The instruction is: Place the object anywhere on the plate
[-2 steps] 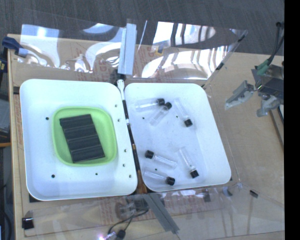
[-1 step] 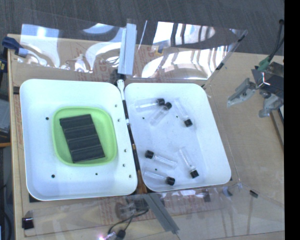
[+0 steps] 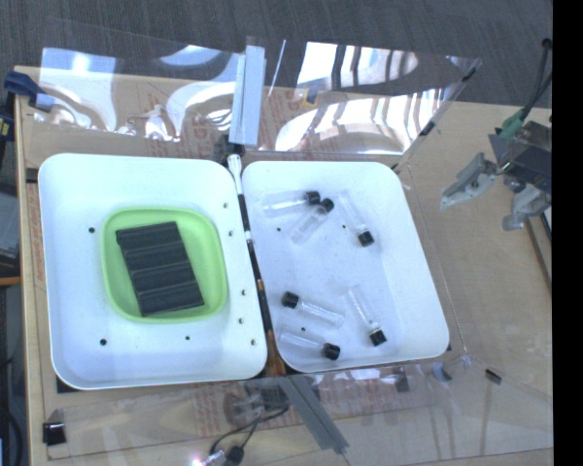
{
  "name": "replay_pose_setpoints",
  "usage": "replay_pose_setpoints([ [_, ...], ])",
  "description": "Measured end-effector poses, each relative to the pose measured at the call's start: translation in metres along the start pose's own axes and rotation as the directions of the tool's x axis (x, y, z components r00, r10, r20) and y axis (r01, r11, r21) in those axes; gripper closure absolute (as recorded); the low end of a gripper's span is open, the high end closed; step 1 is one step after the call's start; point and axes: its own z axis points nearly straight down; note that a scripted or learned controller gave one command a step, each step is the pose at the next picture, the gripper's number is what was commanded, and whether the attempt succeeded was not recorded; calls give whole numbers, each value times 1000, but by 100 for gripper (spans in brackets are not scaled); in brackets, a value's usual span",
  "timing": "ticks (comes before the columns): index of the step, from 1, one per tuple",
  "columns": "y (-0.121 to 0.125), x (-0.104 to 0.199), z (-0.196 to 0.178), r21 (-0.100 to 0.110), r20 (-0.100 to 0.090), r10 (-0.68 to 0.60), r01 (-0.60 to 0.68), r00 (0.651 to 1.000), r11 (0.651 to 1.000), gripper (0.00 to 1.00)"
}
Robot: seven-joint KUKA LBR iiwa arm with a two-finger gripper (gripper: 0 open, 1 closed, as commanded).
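Right bin [image 3: 423, 289]: six clear vials with black caps, transparent bodies hard to trace against the white. Nearest lie three [image 3: 311, 343], [image 3: 309, 307], [image 3: 365, 316]; farther lie three more [image 3: 291, 200], [image 3: 313, 219], [image 3: 355, 221]. Left bin [image 3: 68, 260]: green plate [image 3: 112, 260] carrying a dark ribbed block [image 3: 159, 268]. Gripper [image 3: 486, 187] off the bins at right, partly cut off; finger state cannot be determined.

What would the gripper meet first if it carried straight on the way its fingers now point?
The gripper sits right of the right bin, fingers aimed down-left. On that line it would probably reach the bin's right rim first, then the clear vials with black caps inside. Its height is unclear, so it might pass over the rim.
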Motion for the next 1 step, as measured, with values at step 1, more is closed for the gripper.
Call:
replay_pose_setpoints([
  [1,0,0,-1,-3,0,135,-135,991,991,0],
])
